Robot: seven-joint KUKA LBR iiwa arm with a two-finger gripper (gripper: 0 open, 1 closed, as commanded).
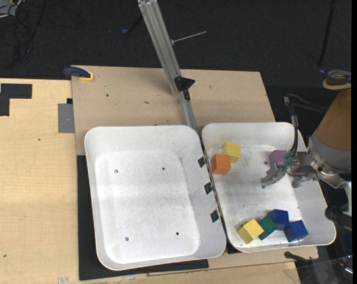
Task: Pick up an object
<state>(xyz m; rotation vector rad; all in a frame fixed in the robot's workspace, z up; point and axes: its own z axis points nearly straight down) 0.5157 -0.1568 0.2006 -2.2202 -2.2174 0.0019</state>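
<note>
My pincer (274, 177) hangs low in the right bin (258, 132), fingers apart and empty, just beside the purple block (278, 156) near the far wall; risk: closing off-centre nudges it away, missing the grasp.

— Where is there room to move, from where you stand?

— The left bin (107, 152) is open floor from wall to wall. In the right bin (249, 132) the middle is bare too, between the blocks.

— And what blocks the way?

— An orange block (220, 164) and a yellow block (231, 151) touch each other near the left wall. A purple block (277, 157) sits just beside the gripper (272, 178). Along the near wall a second yellow block (250, 230), a green block (267, 226) and two blue blocks (279, 217) (295, 231) crowd together. A slanted metal rail (163, 43) rises over the tabletop (225, 96) behind the bins.
</note>
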